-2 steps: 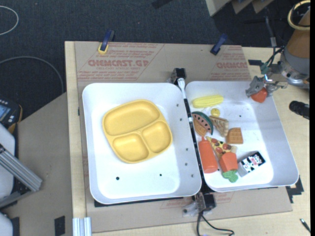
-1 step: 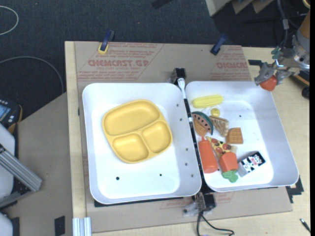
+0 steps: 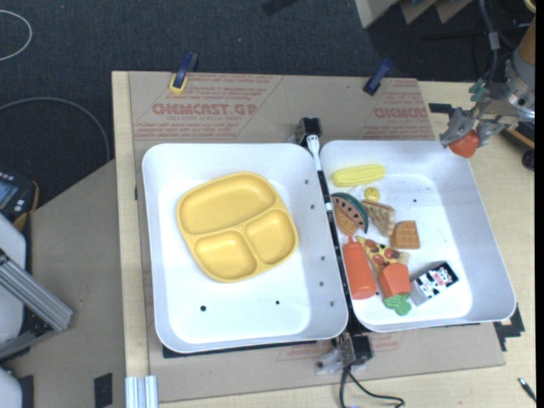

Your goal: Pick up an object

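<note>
From above, the gripper (image 3: 466,134) hangs over the far right corner of the right bin (image 3: 476,219), its fingers clamped on a small orange-red object (image 3: 464,146) that sits between them, lifted clear of the bin floor. Taking the right bin as the landmark: a yellow corn cob (image 3: 358,175) lies near its far edge, a watermelon slice (image 3: 347,212) and a brown waffle piece (image 3: 406,234) sit towards its middle, a red sausage (image 3: 359,270) lies along its left wall, and a black-and-white block (image 3: 435,280) rests near its near right corner. Just left of that bin, the left bin (image 3: 170,313) holds a yellow divided plate (image 3: 236,225).
</note>
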`<state>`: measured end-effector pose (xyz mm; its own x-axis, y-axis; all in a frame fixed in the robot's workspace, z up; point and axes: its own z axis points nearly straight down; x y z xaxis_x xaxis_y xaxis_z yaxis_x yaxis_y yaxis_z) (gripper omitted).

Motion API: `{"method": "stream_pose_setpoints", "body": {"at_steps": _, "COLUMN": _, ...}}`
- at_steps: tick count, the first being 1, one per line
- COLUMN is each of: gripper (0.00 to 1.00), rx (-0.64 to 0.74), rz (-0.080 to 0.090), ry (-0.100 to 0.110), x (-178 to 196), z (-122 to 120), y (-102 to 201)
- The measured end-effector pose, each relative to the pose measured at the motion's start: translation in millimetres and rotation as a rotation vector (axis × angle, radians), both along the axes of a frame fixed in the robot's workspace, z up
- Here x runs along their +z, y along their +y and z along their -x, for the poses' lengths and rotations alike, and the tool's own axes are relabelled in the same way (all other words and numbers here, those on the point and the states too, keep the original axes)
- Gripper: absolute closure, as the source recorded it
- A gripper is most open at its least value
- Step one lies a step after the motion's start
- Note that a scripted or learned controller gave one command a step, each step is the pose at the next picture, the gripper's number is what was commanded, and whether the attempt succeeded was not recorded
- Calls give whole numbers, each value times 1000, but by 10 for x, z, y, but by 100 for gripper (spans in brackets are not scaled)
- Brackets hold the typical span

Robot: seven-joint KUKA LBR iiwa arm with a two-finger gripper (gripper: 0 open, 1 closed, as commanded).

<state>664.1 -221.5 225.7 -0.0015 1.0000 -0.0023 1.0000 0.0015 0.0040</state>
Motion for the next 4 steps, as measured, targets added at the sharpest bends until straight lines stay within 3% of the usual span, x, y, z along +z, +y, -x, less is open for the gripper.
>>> {"method": "stream_pose_setpoints", "body": {"at_steps": 4, "gripper": 100, "rx": 2, "rz": -5, "ry": 9, "x": -16, "z": 1290, "y": 1825}}
